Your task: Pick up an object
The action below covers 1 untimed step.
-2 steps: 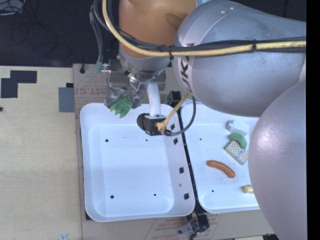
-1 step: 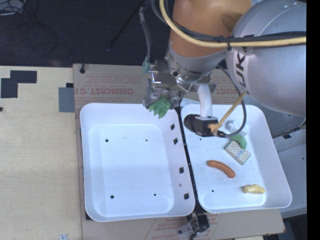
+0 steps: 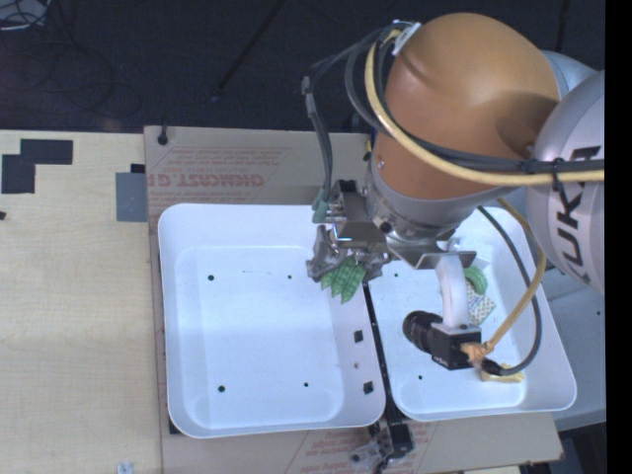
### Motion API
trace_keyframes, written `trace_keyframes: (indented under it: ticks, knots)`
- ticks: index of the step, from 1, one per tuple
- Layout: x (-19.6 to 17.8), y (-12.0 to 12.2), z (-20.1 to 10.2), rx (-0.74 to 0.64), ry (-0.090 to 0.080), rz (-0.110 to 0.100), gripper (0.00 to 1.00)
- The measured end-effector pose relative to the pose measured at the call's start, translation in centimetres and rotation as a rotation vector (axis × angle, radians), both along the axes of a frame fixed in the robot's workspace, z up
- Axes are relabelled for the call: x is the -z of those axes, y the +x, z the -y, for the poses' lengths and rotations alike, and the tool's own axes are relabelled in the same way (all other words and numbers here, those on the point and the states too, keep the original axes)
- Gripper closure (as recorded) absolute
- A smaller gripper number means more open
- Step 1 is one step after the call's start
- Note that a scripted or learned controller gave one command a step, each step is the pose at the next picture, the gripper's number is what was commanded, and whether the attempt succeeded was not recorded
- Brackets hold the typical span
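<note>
Green object point(image 3: 346, 280) in end effector point(image 3: 339, 265), over left bin point(image 3: 188, 344) right edge

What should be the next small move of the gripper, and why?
Probably a short, slow lift straight up. The gripper hangs over the inner edge of the left bin, with a green patterned object right at its tip. Whether the object is truly gripped is unclear, and a small lift would show it.

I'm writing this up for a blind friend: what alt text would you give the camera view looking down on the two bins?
A grey and orange robot arm reaches in from the right, its gripper at the divide between two shallow white bins, with a green patterned object at its fingertips. The left bin lies beside the right bin, where other small items sit partly hidden under the arm.
</note>
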State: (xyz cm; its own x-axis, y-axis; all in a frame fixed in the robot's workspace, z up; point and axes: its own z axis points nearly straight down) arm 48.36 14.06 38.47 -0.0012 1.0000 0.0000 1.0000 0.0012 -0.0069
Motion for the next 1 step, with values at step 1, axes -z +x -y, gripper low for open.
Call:
trace_keyframes:
  ticks: [1]
  knots:
    - [-0.78,0.39,-0.14,-0.005,-0.002,-0.001,1.0]
